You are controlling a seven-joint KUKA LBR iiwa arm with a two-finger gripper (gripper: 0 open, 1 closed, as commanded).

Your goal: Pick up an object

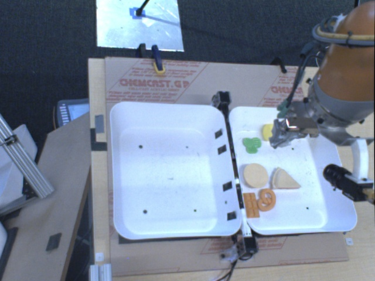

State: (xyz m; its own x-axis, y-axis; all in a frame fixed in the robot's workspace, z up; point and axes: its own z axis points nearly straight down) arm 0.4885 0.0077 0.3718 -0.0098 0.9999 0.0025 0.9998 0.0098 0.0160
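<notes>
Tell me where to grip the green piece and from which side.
Grip the green piece across its narrow middle, coming straight down. It lies flat in the right bin, with bare floor on its left and below it; the gripper and yellow piece crowd its upper right.

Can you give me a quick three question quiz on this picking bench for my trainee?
1. True or false: the toys all lie in the right bin, the one on the arm's side.
2. Which toy lies closest to the tool?
A. the yellow piece
B. the orange pretzel
C. the tan wedge
3. Fill in: the green piece lies above the round tan ______ in the picture.

Key:
1. True; the left bin shows bare white floor.
2. A
3. disc
</notes>
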